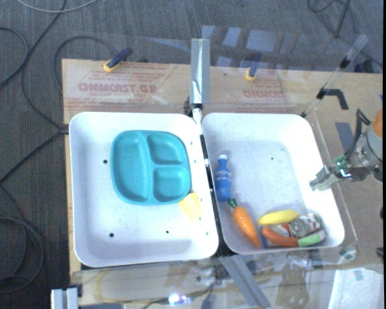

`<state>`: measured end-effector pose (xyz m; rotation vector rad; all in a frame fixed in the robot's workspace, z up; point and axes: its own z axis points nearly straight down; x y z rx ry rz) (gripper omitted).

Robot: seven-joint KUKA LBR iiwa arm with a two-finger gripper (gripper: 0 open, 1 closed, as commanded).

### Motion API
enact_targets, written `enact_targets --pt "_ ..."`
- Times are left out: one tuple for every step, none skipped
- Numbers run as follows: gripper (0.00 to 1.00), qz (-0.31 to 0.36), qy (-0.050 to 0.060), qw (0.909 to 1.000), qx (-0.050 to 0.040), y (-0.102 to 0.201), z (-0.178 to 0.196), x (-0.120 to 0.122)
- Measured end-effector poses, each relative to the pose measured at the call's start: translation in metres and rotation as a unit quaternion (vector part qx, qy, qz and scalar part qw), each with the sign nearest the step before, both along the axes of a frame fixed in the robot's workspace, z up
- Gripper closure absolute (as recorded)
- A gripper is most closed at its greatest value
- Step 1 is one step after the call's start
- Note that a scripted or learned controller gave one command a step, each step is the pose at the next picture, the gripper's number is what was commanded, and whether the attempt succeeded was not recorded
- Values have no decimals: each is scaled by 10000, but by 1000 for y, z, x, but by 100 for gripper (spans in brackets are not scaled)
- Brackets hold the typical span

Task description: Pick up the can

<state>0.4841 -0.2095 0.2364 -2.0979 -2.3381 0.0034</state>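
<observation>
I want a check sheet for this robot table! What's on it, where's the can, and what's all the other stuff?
Surface: wooden bench bearing a left bin and a right bin, side by side.
Job's things: can lying in the right bin's near right corner, packed among toy food.
Clutter: banana, carrot and blue bottle in the right bin; teal divided tray and a small yellow piece in the left bin.
Grippers: gripper over the right bin's right rim, apart from the can, holding nothing.
Cables: black cables on the carpet at left and top.
Surroundings: grey carpet; yellow clamps on the bench's far edge.
</observation>
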Motion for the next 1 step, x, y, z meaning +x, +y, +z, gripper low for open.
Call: enact_targets --pt "100 638 -11 9980 -10 41 144 63"
